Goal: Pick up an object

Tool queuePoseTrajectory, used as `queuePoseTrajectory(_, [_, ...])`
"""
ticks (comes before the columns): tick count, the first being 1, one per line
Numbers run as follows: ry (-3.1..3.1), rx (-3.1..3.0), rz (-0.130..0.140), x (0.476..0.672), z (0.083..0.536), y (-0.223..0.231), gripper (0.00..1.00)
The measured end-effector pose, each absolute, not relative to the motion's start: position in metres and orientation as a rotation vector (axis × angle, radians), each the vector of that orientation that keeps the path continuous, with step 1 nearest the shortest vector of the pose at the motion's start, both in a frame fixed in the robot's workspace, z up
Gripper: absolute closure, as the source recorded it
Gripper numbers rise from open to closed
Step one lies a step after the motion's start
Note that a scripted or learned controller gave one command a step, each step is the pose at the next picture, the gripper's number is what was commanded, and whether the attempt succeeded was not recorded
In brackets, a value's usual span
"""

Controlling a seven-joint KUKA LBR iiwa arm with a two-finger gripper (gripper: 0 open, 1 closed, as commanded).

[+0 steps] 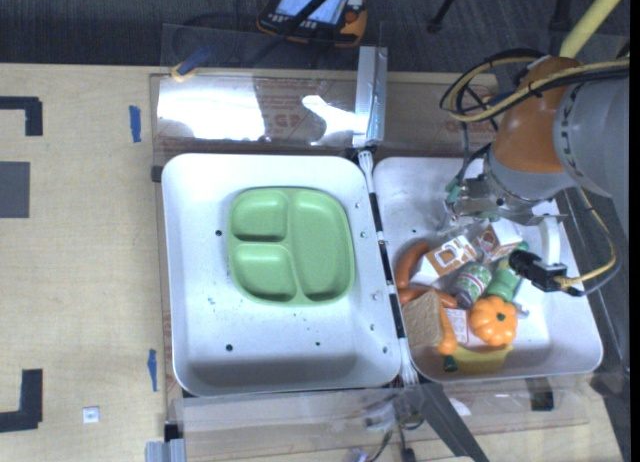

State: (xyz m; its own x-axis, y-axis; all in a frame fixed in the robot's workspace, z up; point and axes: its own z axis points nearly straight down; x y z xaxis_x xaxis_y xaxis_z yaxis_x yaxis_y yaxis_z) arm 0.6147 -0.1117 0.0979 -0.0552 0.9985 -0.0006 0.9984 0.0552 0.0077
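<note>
The right bin (420, 185) holds a heap of small toys at its near side: an orange pumpkin (494, 321), a small bottle with a green cap (485, 281), a white carton (452, 254), an orange piece (408, 262) and a brown flat slab (427, 318). The grey arm with its orange band (528, 145) reaches in from the right. Its gripper (468, 208) hangs low over the far edge of the heap, just above the white carton. The wrist hides its fingers from this angle.
The left bin (190, 250) carries a green divided plate (292, 244). A clear plastic wall (260, 100) stands behind the bins. A black and yellow cable (548, 275) trails from the wrist across the right bin. A pendant (312, 10) lies at the back.
</note>
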Motion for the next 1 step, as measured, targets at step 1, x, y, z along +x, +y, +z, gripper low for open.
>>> queuePoseTrajectory(1, [2.191, 2.249, 0.001, 0.5989, 0.1015, -0.157, 1.0])
